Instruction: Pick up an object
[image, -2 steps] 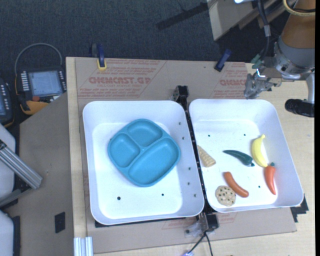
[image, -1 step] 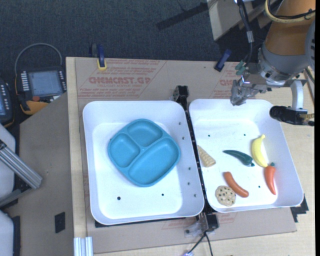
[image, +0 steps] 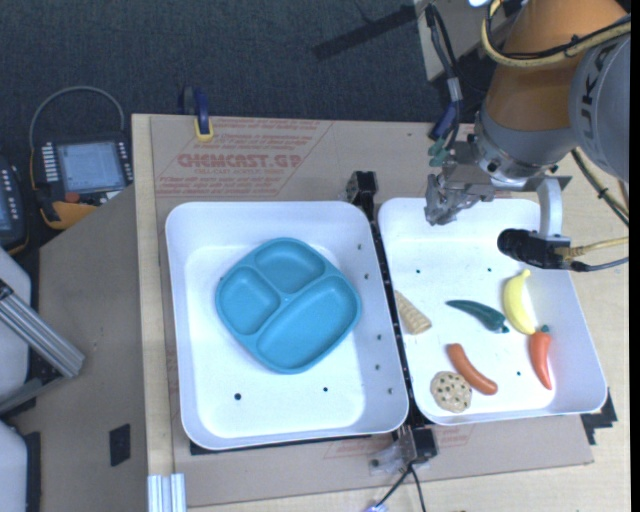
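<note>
1. Nothing picked yet; candidates all lie in the right bin (image: 400, 222): banana (image: 518, 302), carrot (image: 541, 357) just below it, green pepper (image: 478, 313) to banana's left, sausage (image: 470, 368), cookie (image: 451, 391), cone (image: 411, 313) by the bin's left wall.
2. Gripper (image: 440, 212) hangs over the bin's top-left corner, well apart from banana; nothing between its fingers; spread or pressed together: cannot tell.
3. Left bin (image: 185, 225) holds blue plate (image: 288, 303).
4. Left to do: approach, grasp, lift; so barely started.

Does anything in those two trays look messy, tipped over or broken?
Nothing looks broken or spilled. The blue plate sits slightly askew in the left bin, and the toy foods lie scattered in the right bin.
</note>
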